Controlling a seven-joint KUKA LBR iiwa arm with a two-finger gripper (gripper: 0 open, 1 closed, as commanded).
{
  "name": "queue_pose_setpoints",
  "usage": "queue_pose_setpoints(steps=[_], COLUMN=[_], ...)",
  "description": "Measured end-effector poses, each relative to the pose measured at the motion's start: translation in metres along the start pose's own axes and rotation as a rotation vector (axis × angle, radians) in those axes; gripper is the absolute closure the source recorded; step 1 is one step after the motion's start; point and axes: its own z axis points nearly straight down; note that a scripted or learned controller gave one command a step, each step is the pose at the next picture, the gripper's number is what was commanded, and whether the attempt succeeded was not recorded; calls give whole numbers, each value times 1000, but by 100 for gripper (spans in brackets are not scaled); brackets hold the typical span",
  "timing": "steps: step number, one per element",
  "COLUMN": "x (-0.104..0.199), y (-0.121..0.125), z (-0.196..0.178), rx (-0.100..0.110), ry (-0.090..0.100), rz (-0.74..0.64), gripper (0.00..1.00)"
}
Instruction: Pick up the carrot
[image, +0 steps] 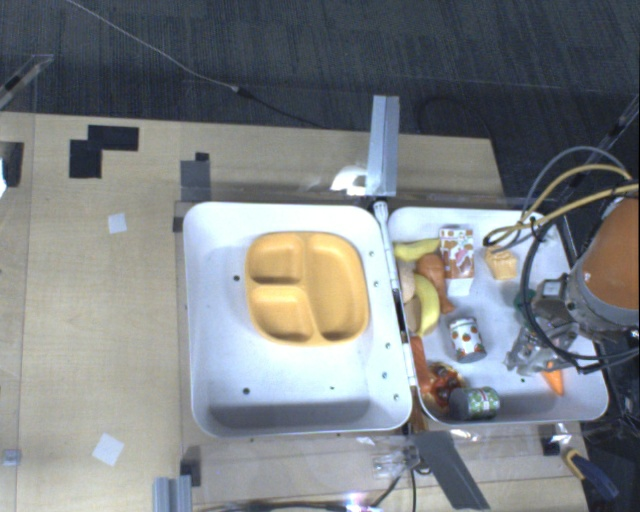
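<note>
In the right bin (590, 405), a small orange carrot (554, 381) lies near the front right corner, partly covered by the arm's wrist. My gripper (527, 358) hangs low over the bin floor, just left of the carrot and touching or nearly touching it. The grey arm with its orange band (610, 255) comes in from the right, with cables looping above it. I cannot see any gap between the gripper and the carrot.
The right bin also holds two bananas (425, 300), a small carton (456, 250), a yellow block (501, 264), a white can (466, 338), a green can (475, 402) and a red packet (438, 378). In the left bin (215, 300) lies a yellow divided plate (305, 287).
</note>
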Motion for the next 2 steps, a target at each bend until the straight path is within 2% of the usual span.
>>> queue_pose_setpoints(steps=[1, 2], x=[30, -4], y=[-15, 2], z=[62, -14], rx=[1, 2], ry=[1, 0], rz=[-210, 31], gripper=[100, 100])
